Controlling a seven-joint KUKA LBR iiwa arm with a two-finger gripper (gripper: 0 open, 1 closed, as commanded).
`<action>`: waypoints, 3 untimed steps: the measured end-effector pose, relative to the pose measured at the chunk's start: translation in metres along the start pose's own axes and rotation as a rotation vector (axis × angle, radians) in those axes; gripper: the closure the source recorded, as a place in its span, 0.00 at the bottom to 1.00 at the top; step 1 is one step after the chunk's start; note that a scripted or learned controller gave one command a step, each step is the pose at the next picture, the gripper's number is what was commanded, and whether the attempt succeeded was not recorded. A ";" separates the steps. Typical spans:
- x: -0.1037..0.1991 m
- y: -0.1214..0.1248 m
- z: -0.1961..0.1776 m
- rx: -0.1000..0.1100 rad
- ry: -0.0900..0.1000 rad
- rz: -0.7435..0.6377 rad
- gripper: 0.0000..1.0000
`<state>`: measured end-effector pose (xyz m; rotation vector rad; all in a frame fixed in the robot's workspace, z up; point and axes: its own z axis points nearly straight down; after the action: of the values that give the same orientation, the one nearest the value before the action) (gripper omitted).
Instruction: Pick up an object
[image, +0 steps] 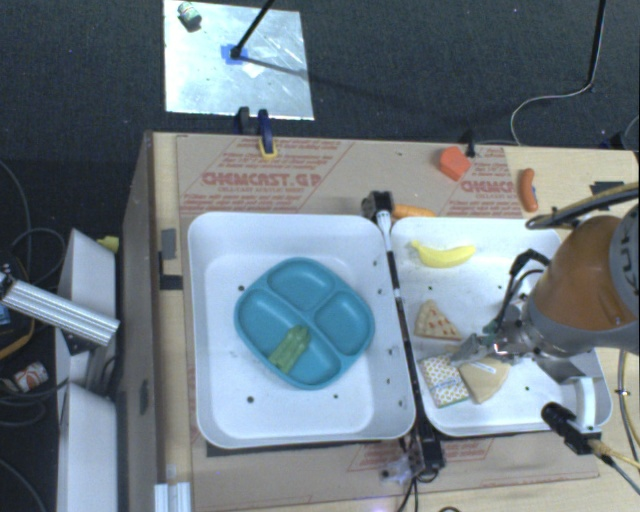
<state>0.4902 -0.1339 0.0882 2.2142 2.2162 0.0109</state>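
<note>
In the right bin my gripper hangs low, just above a tan wedge-shaped piece. A patterned square cracker lies to the wedge's left. A triangular pizza slice rests just left of the gripper. A yellow banana lies at the bin's far end. The grey arm with its orange band reaches in from the right and hides part of the bin floor.
The left bin holds a blue divided plate with a green piece on it. On the bench behind the bins lie an orange carrot, an orange block and a sausage.
</note>
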 end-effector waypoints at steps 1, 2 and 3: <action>-0.052 0.082 -0.008 0.007 0.000 -0.001 0.00; -0.006 0.056 0.005 0.011 0.002 -0.002 0.00; -0.025 0.036 0.004 0.011 0.001 0.000 0.00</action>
<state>0.5263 -0.1589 0.0843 2.2205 2.2215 0.0000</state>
